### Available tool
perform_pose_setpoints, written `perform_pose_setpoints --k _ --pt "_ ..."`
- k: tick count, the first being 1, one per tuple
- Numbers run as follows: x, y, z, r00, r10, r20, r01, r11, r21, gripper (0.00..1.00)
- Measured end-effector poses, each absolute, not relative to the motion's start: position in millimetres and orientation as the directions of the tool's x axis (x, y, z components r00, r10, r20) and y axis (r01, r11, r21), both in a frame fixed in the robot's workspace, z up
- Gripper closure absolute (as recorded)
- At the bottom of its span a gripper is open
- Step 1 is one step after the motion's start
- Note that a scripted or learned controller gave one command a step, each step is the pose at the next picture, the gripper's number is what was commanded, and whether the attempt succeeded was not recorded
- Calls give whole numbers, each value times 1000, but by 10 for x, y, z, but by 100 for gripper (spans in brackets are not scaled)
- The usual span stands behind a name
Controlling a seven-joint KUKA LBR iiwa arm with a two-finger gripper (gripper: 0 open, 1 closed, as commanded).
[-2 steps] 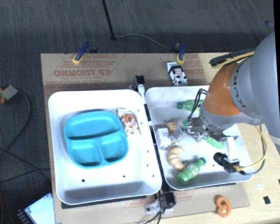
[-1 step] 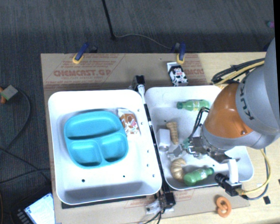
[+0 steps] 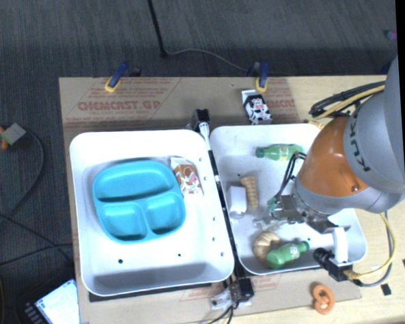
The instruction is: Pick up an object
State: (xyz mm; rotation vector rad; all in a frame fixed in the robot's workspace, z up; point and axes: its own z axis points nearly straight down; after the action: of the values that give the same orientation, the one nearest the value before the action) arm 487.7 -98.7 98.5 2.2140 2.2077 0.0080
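Gripper (image 3: 282,211) jaws hidden, can't tell their state; I'd descend straight, centering on green bottle (image 3: 287,253) just below them.

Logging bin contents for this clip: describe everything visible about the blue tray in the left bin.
The blue tray is a light-blue, plastic-looking divided plate with rounded corners: one long compartment along its far side and two smaller ones nearer the camera. It lies flat, open side up, in the left bin, towards the bin's far side. A small brown-and-white packet sits against its right edge; whether they touch is unclear.
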Motion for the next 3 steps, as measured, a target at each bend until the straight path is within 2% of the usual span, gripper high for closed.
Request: perform_pose_setpoints --k 1,2,3 --pt "4872 -986 977 3 1000 -7 1000 -3 12 0" --pt "5315 -957 873 0 1000 -2 1000 0 4 0" --pt "5320 -973 972 2 1000 -7 1000 -2 8 100"
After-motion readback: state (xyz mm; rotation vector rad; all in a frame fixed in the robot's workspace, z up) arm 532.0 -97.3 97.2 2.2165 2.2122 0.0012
